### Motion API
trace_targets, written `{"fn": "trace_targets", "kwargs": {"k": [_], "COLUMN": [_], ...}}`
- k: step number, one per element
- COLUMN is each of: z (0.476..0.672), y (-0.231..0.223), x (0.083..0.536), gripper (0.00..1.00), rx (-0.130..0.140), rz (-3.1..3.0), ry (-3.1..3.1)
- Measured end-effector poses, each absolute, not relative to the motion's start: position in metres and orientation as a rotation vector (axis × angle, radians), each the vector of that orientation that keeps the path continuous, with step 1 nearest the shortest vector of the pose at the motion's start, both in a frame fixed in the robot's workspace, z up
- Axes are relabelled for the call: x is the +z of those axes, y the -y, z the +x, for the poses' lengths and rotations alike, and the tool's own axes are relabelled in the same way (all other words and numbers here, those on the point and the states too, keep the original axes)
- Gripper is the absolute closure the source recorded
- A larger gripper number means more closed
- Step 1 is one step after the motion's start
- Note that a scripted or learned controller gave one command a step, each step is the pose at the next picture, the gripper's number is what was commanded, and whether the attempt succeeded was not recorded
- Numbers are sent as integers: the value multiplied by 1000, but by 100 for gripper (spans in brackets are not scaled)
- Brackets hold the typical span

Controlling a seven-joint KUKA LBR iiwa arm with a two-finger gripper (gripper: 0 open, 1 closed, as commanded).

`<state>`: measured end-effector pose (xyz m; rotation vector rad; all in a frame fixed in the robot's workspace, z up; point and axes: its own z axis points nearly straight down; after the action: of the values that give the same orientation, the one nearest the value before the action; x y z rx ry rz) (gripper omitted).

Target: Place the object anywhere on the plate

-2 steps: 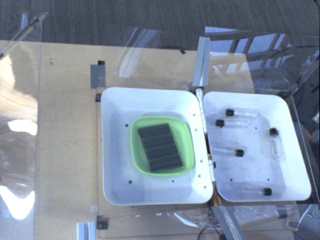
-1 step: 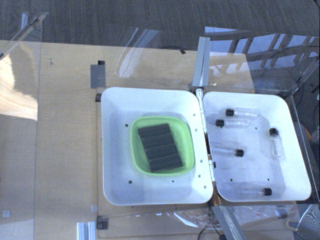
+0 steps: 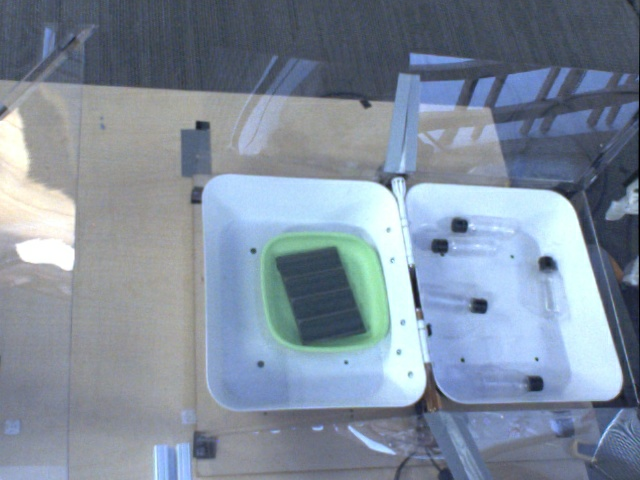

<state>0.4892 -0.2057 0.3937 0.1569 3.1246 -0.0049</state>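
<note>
Along the far left, the wooden bench (image 3: 110, 298) is lying bare and wide, with a bright patch of glare (image 3: 40, 253) sitting on it and faint reflections, as of a clear panel, crossing it. A small grey bracket (image 3: 196, 151) is standing on the wood just beyond the left bin's far left corner, apart from it. Dark carpet (image 3: 250, 18) is running across the top, beyond the bench's far edge.

The left bin (image 3: 212, 288) is sitting with its rounded white rim open on every side. A green plate (image 3: 272, 273) is resting in its middle, leaving a band of bare white floor all round between plate and bin wall. The object, a dark ridged block (image 3: 320, 295), is lying flat on the plate, turned slightly askew, with green rim showing on all four sides of it.

A grey post (image 3: 403, 123) is rising behind the seam where the two bins are touching. The right bin (image 3: 590, 298) is holding several clear tubes with black caps (image 3: 478, 306), scattered well apart across its floor, two of them near each other by the far left corner. Metal framing (image 3: 560, 108) is crowding the upper right.

How the gripper is set, spread or pressed together, cannot be told.
</note>
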Motion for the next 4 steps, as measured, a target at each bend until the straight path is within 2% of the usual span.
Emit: {"fn": "trace_targets", "kwargs": {"k": [1,2,3,4], "z": [510,513,500,500], "y": [205,205,204,205], "x": [344,328,318,301], "gripper": [0,0,0,0], "rx": [-5,-8,-10,-10], "rz": [-141,-513,-836,-1099], "ry": [-3127,-3088,-3017,-2932]}}
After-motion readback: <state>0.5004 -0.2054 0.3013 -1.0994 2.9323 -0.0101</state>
